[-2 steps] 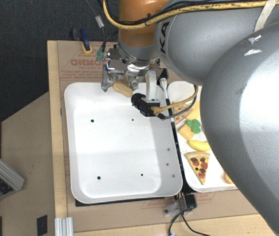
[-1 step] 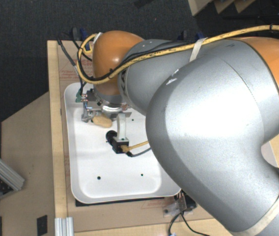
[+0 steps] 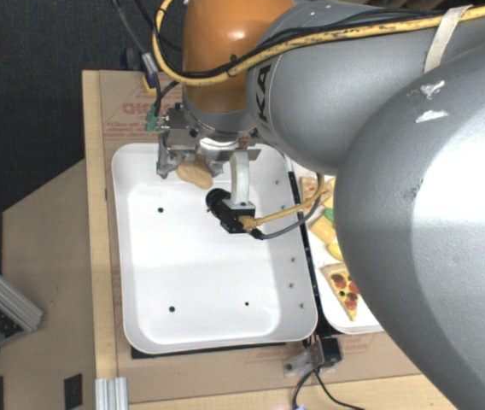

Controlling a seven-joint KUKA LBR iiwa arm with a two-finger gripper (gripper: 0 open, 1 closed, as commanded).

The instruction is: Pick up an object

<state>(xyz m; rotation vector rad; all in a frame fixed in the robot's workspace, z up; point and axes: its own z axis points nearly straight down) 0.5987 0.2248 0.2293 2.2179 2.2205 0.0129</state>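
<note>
My gripper [image 3: 193,162] hangs over the far end of the left white bin [image 3: 200,314]. A tan, bread-like piece [image 3: 196,175] sits between its fingertips, and the grey left finger [image 3: 167,164] stands against the piece's left end. The fingers look shut on it. The piece is at the level of the fingertips, just off the bin's back wall. The big grey arm with its orange band hides the gripper's right finger and most of the right bin.
The right bin [image 3: 338,321] peeks out under the arm, holding yellow food pieces [image 3: 331,229] and a pizza-slice toy [image 3: 345,289]. A cardboard sheet [image 3: 97,229] lies under the bins. The left bin's floor shows small dark dots.
</note>
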